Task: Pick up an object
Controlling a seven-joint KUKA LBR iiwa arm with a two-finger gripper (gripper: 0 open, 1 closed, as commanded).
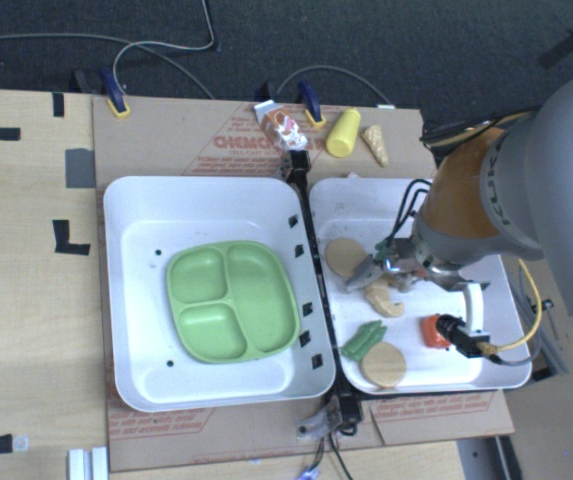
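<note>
Arm low over the right bin, gripper among the toy foods

The gripper [378, 267] sits in the right bin [361, 200] with its fingers apart and clamped on nothing — one tip just beside a round tan piece [345, 256], a pale lumpy piece [384, 301] just below. Near the front wall lie a green pod [365, 339], a tan disc [383, 364] and an orange piece [434, 331]; the bin's back strip is bare. The left bin [136, 208] holds a green divided plate [231, 301] — open floor rings it on every side.
</note>
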